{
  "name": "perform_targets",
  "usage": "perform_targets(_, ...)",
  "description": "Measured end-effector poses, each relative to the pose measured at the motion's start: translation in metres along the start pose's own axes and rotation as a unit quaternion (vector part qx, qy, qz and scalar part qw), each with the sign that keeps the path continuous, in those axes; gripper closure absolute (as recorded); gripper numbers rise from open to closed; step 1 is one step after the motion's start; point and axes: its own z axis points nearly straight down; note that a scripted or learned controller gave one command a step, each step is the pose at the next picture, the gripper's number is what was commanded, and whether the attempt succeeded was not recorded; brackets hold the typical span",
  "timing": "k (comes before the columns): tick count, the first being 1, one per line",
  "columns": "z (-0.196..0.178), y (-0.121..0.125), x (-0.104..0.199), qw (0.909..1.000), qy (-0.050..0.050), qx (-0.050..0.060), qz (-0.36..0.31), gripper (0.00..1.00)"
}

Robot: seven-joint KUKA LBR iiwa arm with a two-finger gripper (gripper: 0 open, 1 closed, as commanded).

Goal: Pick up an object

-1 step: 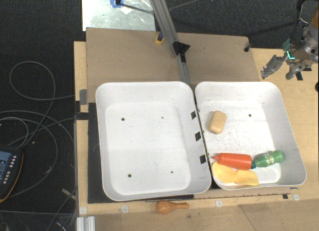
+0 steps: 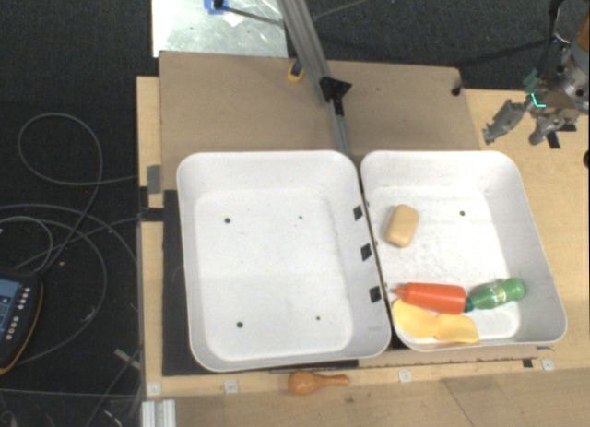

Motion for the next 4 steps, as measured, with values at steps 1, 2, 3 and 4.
perform_targets(1,0.059,0.005,0.006,1.0000,0.001,0.002,0.000,0.00)
perform_targets(2,0.107,0.011,-0.001,1.0000,0.001,0.002,0.001,0.00)
perform_targets(3,0.166,0.013,0.003,1.0000,0.002,0.003,0.000,0.00)
perform_targets(4,0.152,0.015,0.003,1.0000,0.000,0.000,-0.002,1.00)
